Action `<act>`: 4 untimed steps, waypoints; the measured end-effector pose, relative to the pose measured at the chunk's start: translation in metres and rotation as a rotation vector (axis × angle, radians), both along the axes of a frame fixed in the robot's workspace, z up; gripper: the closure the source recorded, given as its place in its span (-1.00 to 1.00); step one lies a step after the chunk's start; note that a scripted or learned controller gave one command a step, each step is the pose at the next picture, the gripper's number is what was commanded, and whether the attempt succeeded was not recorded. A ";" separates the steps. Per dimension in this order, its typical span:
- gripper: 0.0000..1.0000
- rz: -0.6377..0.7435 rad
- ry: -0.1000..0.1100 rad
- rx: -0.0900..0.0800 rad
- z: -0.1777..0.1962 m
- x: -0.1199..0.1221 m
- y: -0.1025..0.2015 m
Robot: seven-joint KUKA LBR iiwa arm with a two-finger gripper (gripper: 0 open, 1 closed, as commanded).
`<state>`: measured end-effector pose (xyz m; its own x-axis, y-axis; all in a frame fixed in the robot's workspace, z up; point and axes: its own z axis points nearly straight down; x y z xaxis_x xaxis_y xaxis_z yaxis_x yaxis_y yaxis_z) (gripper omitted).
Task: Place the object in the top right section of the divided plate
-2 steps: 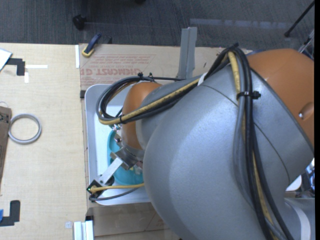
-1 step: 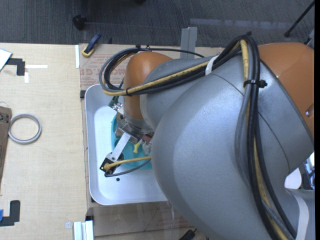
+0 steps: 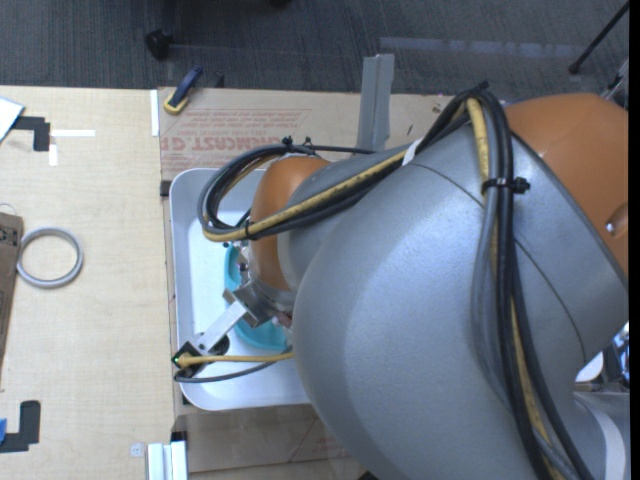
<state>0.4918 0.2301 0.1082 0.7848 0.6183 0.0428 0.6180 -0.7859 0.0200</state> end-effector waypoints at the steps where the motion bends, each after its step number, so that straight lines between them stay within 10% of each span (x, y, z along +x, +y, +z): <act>1: -1.00 0.000 0.005 0.000 -0.002 -0.001 0.000; 3: -1.00 -0.431 0.046 0.022 -0.006 0.080 0.010; 4: -1.00 -0.188 0.080 0.026 -0.008 0.101 -0.007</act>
